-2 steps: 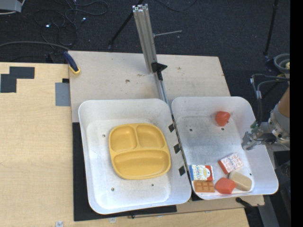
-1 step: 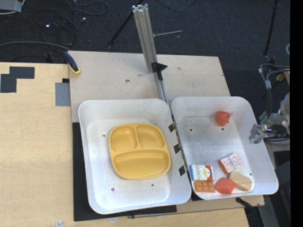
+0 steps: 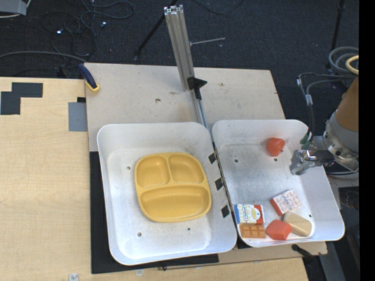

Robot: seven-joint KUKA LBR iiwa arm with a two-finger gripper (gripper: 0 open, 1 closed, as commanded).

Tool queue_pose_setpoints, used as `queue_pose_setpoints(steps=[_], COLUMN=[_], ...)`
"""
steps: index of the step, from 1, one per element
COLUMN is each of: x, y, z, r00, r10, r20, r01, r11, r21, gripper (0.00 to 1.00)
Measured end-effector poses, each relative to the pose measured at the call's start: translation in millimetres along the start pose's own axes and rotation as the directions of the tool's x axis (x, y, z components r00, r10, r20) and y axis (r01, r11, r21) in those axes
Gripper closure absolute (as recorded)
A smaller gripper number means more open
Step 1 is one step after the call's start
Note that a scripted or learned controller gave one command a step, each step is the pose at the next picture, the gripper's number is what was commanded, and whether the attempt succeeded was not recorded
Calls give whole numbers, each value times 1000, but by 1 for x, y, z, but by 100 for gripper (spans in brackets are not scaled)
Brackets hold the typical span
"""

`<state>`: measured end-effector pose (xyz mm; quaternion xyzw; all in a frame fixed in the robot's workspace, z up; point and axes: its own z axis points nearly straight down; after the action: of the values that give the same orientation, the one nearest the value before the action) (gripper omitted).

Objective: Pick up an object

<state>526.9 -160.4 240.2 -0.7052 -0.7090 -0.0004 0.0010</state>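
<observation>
The nearest loose object is a small red-orange piece [image 3: 275, 146] lying on the floor of the right bin [image 3: 258, 174], just to the left of the claw [image 3: 297, 164] and slightly farther from the camera. Nothing touches it. The claw itself sits at the right wall of that bin, low over the floor, with the grey wrist and orange band [image 3: 351, 107] reaching in behind it from the right. Its metal tip is small and blurred here, so I cannot tell how wide it stands or whether it has hold of anything; no object is seen caught in it.

Nearer the camera than the claw, in the bin's near corner, lies a cluster: a red-and-white packet [image 3: 286, 201], a cream wedge [image 3: 297, 224] touching a red block [image 3: 279, 230], a brown waffle square [image 3: 254, 230], and a small carton [image 3: 249, 213] just beyond it.

Well to the claw's left, the left bin [image 3: 117, 157] holds a yellow divided plate [image 3: 173, 186] with three compartments, lying flat.
</observation>
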Motion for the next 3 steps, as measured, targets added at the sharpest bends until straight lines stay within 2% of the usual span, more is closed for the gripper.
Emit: queue_pose_setpoints(steps=[3], x=[153], y=[60], z=[3], r00=[1000], r10=[2], r20=[1], r01=[-2], r11=[1000], r21=[0], gripper=[100])
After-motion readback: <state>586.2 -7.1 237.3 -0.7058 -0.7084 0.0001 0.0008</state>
